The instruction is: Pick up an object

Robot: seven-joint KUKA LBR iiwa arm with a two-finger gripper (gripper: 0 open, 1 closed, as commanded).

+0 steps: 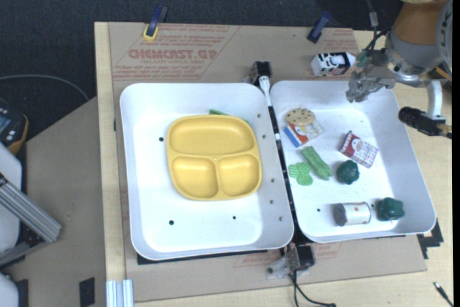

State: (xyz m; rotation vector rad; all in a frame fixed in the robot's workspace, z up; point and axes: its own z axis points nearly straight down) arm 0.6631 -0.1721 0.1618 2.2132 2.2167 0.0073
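Two white bins sit side by side on the bench; the left bin [144,212] holds a yellow plate [213,155] with three parts, and a bit of something green peeks out behind it; the right bin [402,147] holds the small things to pick from; there is a round cookie [298,116] on a little card near the middle wall, a red and white packet [359,149] further right, a long green piece [315,162] with a light green lump [302,173] just beside it, a dark green ball [348,172], a small can [351,213] lying on its side, and a dark green toy [389,208] next to the can; the gripper [361,86] hangs over the back edge of the right bin, well apart from all of these; nothing is in it, and I cannot tell how its tip is set, as it is too small and dark to read; so I think the job has hardly begun; no thing is lifted; the arm must choose one, come down on it, squeeze and raise it.
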